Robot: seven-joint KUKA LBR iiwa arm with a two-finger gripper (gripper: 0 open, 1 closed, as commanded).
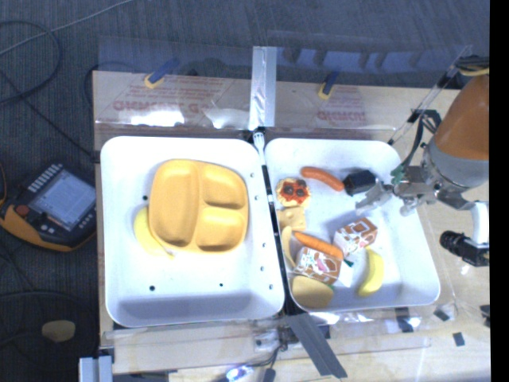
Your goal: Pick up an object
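Observation:
My gripper (386,204) hangs over the right part of the right bin (413,293), reaching in from the right, open with nothing between its two metal fingers. Just left of it lies a small black object (358,180). An orange sausage (322,178) sits at the back of the bin, and a pizza slice toy (293,191) to its left. Below the gripper stand a small carton (355,235), a carrot (318,245) on a printed packet (316,267), a yellow banana (371,272) and a tan bun (312,293).
The left bin (127,293) holds a yellow divided tray (197,205) with a banana (145,234) partly under its left edge. A metal divider (263,94) stands at the back between the bins. An orange-and-black device (49,207) lies on the floor at left.

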